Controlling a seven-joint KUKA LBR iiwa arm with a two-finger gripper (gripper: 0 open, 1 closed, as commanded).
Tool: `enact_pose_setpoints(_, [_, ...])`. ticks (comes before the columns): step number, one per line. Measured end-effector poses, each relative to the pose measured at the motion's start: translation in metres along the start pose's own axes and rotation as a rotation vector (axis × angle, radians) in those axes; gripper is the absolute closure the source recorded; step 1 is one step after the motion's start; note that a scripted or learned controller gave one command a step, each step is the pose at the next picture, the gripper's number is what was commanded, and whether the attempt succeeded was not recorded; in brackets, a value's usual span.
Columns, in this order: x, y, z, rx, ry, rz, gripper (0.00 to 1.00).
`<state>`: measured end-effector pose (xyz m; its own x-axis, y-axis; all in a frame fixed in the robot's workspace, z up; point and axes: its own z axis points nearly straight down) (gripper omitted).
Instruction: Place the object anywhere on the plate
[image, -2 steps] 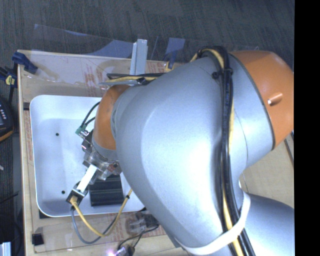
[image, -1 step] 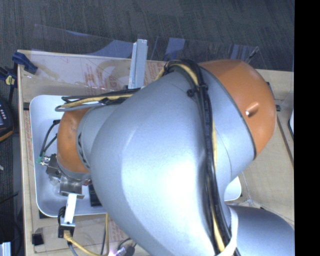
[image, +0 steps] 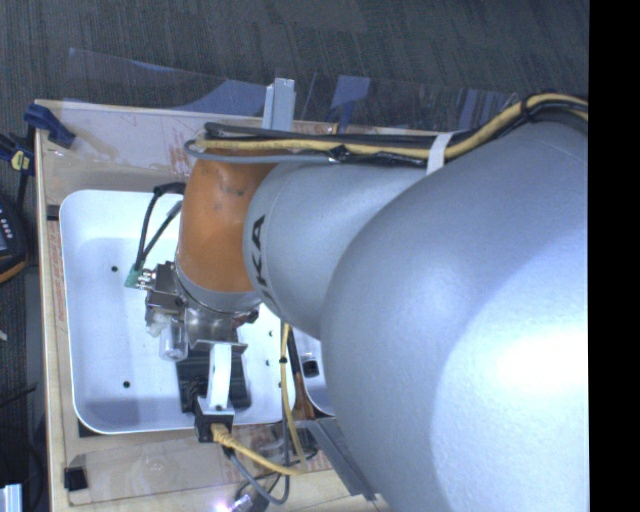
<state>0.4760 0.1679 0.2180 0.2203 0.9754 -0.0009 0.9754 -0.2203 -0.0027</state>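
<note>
could not tell the position of the object or of the plate: floors of both bins largely covered by the arm (image: 430, 300). found the gripper (image: 185, 335) low over the left bin (image: 70, 300), near the middle of its floor, pointed downward. could not tell whether released, clenched or grasping anything; tip masked by the arm's own body. noted the orange band (image: 215, 225) directly above the gripper, then the grey arm reaching in from the right and hiding most of the right bin (image: 318, 400), seen as a narrow white strip beside the left bin. noted two small dark dots (image: 113, 268) on the bare white floor of the left bin, well apart. noted the wooden bench (image: 130, 465) around the bins and a blue clamp (image: 45, 122) at its far left corner.
</note>
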Motion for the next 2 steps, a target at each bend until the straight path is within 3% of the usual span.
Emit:
enact_pose_setpoints(1, [-0.027,0.05,0.023,0.002,-0.002,0.108,1.0])
enact_pose_setpoints(2, [-0.103,0.023,0.027,0.004,-0.001,0.235,1.0])
